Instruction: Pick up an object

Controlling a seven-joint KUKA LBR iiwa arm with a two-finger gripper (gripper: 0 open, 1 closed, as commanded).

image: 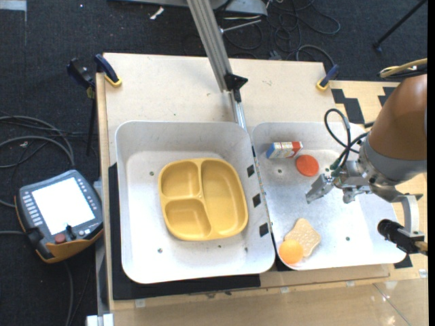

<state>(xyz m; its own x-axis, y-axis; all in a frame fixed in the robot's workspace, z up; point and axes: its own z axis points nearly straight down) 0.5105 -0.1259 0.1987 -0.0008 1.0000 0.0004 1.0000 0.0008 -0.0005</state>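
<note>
In the right bin (pixel 360 246) lie a small white carton with red and blue ends (pixel 284 149), a red-orange disc (pixel 307 165), a tan cracker-like piece (pixel 303 235) and an orange ball (pixel 291 252) touching it at the front left corner. My gripper (pixel 325 185) hangs over the middle of the right bin, just right of and below the red disc, apart from it. Nothing is visible between its fingers. The arm's orange band (pixel 404 117) and grey wrist cover the bin's right part.
The left bin (pixel 136 155) holds a yellow tray with three compartments (pixel 202 199). A slanted metal pole (pixel 214 43) rises from the divide between the bins. Clamps sit at the bench's back corners, and a teach pendant (pixel 58 212) lies on the floor at left.
</note>
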